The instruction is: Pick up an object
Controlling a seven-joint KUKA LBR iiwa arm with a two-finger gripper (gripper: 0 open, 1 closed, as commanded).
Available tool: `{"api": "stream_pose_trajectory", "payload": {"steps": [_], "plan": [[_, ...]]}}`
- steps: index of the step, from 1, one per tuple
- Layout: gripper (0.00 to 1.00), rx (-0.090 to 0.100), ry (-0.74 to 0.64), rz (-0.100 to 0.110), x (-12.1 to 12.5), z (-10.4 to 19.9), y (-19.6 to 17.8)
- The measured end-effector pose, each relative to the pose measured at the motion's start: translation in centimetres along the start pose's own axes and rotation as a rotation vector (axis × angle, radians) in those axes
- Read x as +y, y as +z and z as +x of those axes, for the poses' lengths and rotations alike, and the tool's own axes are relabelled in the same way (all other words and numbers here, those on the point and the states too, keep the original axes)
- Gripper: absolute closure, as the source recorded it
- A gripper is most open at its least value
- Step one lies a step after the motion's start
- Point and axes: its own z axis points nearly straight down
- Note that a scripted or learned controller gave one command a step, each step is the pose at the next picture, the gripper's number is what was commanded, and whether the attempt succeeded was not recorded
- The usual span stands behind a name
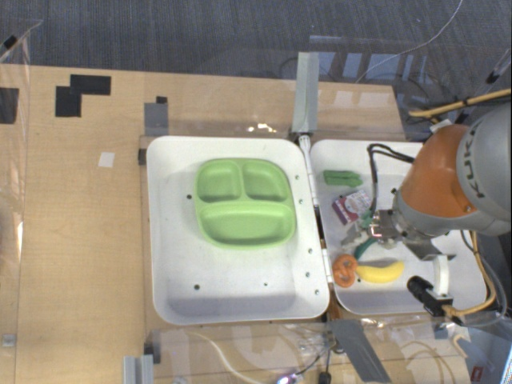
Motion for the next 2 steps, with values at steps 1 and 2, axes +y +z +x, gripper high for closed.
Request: {"api": "stream_pose_trajectory", "payload": {"steps": [1,2], "plan": [[0.00,0.002,-0.111,0.000,3.9,-2.4,0.1],[0.00,0.000,-0.122,-0.001,8.7,-0.2,0.2]]}}
